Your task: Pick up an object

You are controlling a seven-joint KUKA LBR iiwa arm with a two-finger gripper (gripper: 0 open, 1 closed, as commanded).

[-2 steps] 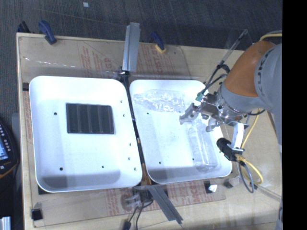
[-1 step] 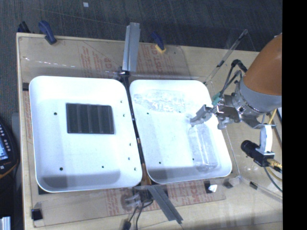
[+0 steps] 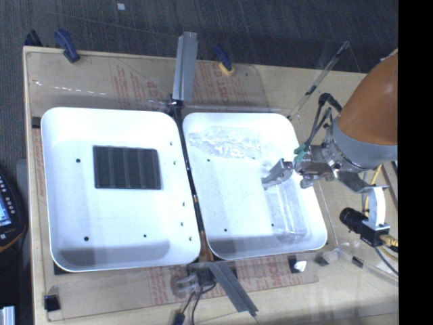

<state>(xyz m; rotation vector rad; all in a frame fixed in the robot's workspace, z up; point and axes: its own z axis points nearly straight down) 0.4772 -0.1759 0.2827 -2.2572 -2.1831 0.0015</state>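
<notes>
A dark grey ribbed rectangular block lies flat in the left bin, toward its upper middle. In the right bin a crinkled clear plastic piece rests near the far wall. A clear, see-through container lies along the right wall. My gripper reaches in from the right and hangs over the right side of the right bin, just at the upper end of the clear container. Whether it touches the container is not visible.
A metal bar stands at the back between the bins, and another lies at the front. Blue clamps grip the bench's far edge. Cables and a black fitting sit right of the right bin.
</notes>
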